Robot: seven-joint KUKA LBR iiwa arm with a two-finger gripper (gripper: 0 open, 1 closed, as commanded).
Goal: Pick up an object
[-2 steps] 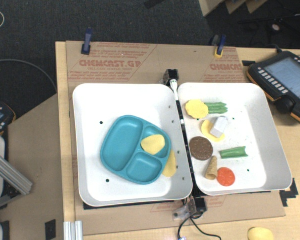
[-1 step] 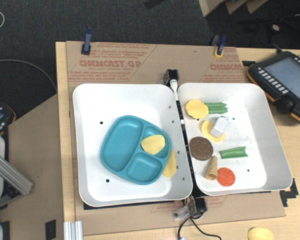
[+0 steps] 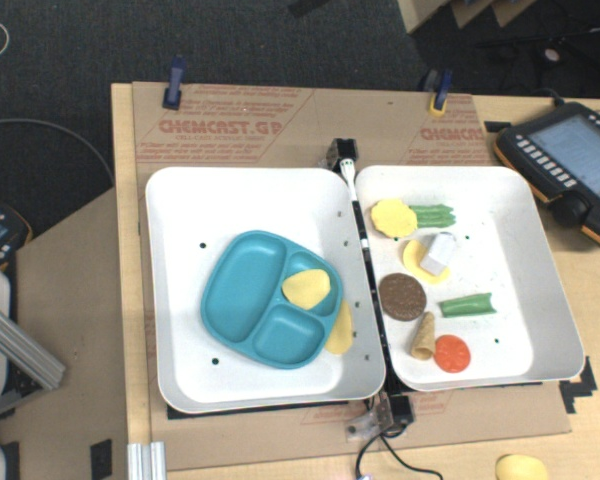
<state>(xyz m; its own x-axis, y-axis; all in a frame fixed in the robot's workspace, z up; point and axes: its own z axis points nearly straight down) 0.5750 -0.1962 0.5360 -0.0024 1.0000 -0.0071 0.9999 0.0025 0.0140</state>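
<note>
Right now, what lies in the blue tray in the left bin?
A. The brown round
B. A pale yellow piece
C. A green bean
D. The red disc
B: a pale yellow piece rests in one compartment of the blue tray in the left bin; the green, red and brown items sit in the right bin.

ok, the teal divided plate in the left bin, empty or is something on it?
Not empty. The teal plate holds a pale yellow piece in its upper right compartment; a second yellow piece lies against its right rim, on the left bin.
</note>
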